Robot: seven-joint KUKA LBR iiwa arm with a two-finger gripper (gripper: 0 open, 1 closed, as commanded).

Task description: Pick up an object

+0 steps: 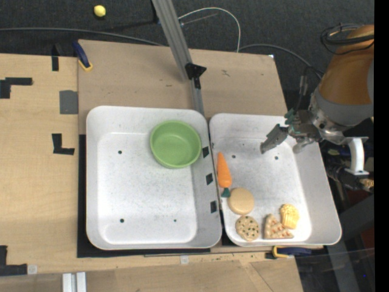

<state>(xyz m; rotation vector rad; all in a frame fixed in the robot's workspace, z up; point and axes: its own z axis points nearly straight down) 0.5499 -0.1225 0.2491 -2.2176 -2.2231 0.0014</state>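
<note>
Gripper (271,140) over right bin (316,224), upper part, finger state unclear. Carrot (224,170), bun (241,201), cookie (247,227) along left wall. Green bowl (175,143) in left bin (103,224).

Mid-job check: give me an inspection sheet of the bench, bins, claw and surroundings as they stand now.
Surface: wooden bench bearing a left bin and a right bin side by side.
Job's things: green bowl in the left bin; carrot, round bun, cookie, pizza slice and corn in the right bin.
Clutter: yellow ball on the dark floor.
Grippers: claw above the right bin's far part, holding nothing seen.
Cables: white cable behind the bench.
Surroundings: slanted grey pole.
</note>
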